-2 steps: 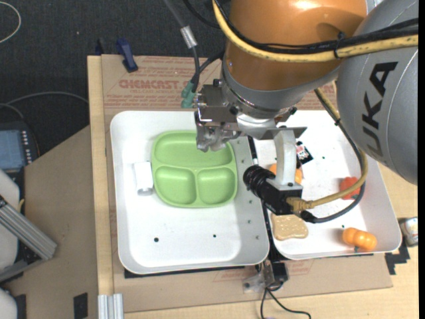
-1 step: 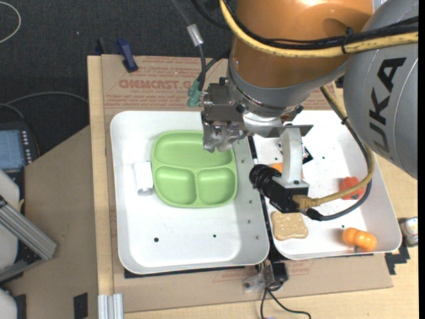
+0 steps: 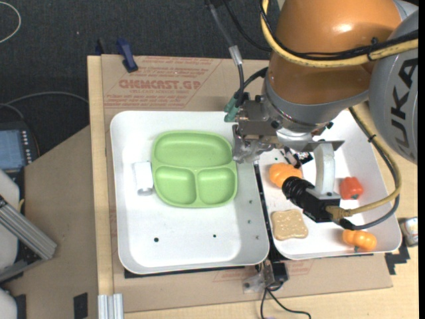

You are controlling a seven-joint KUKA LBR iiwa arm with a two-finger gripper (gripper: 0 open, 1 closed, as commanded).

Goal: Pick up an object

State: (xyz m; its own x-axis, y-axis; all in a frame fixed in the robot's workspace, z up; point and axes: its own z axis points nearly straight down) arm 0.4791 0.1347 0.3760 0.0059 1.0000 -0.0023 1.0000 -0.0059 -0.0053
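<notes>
My gripper (image 3: 246, 149) hangs under the big orange wrist, over the inner edge of the left bin (image 3: 126, 178), just right of a green divided plate (image 3: 194, 168). Nothing shows between its tips. In the right bin (image 3: 380, 178) lie an orange piece (image 3: 281, 173) close to the gripper, a slice of toast (image 3: 289, 224) near the front, a red-orange piece (image 3: 350, 187) to the right, and a small orange piece (image 3: 359, 238) at the front right. A small white block (image 3: 142, 177) lies left of the green plate.
Both bins rest on a cardboard sheet (image 3: 159, 78) with red print. The arm covers the back of the right bin. Bare white floor (image 3: 186, 234) of the left bin lies in front of the plate.
</notes>
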